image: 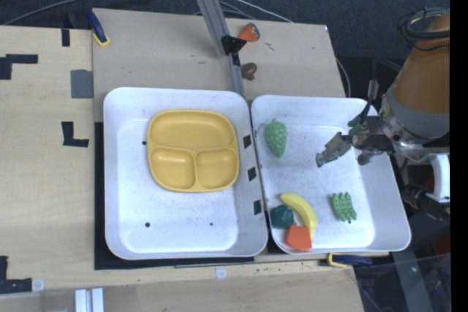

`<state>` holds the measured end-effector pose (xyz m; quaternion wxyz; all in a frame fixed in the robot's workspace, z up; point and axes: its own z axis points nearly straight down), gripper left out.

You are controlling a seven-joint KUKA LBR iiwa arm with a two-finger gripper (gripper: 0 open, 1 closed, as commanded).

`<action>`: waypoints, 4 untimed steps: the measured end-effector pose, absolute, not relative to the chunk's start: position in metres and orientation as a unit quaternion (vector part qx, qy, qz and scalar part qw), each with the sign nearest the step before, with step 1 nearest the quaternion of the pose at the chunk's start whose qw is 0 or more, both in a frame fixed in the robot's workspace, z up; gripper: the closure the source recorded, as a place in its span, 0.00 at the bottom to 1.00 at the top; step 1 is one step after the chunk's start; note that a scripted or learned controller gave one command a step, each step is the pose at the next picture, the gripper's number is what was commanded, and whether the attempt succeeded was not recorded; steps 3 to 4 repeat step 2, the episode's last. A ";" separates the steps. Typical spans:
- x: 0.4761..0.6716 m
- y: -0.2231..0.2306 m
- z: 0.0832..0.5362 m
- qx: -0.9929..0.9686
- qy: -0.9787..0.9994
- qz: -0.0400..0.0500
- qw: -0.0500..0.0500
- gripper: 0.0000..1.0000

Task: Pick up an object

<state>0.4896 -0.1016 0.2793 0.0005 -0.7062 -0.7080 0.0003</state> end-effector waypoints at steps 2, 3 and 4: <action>0.487 -0.104 0.236 -0.707 -0.707 0.002 0.002 0.00; 0.487 -0.104 0.236 -0.707 -0.707 0.002 0.002 0.00; 0.487 -0.104 0.236 -0.707 -0.707 0.002 0.002 0.00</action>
